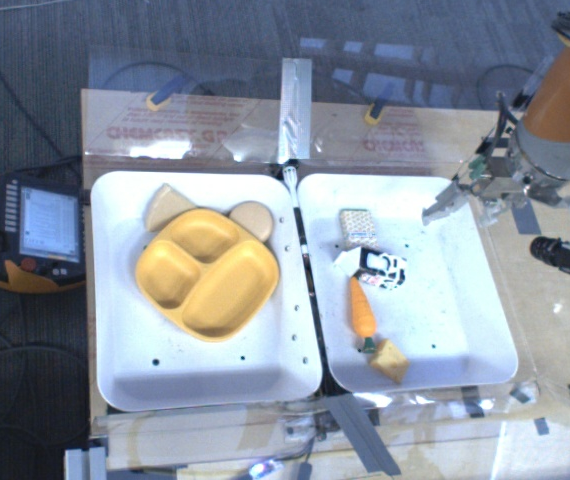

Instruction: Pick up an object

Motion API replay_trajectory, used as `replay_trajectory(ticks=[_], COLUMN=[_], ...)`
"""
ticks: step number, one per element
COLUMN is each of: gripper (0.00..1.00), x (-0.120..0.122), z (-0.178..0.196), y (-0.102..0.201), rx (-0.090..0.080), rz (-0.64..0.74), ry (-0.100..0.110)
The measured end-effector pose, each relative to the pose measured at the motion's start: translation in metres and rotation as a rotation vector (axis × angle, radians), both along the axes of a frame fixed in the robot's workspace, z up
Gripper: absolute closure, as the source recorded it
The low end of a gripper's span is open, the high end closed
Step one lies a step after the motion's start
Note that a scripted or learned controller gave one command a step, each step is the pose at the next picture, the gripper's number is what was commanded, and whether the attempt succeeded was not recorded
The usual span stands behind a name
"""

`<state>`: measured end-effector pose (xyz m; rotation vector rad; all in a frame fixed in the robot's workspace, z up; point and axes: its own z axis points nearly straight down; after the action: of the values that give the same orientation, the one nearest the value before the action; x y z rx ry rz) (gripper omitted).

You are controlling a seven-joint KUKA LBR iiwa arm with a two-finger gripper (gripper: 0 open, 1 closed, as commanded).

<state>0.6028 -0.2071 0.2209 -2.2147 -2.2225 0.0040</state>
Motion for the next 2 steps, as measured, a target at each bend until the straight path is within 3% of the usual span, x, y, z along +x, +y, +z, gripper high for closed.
replay_trajectory(ticks=[1,2], gripper=[0.0,0.0], x=[-0.0392,-0.0391], z=[-0.0949,-0.0949], y=[0.0231,0.0231], rx=[0.001,0.001], rz=[0.253,0.254], ry=[-0.001,-0.001])
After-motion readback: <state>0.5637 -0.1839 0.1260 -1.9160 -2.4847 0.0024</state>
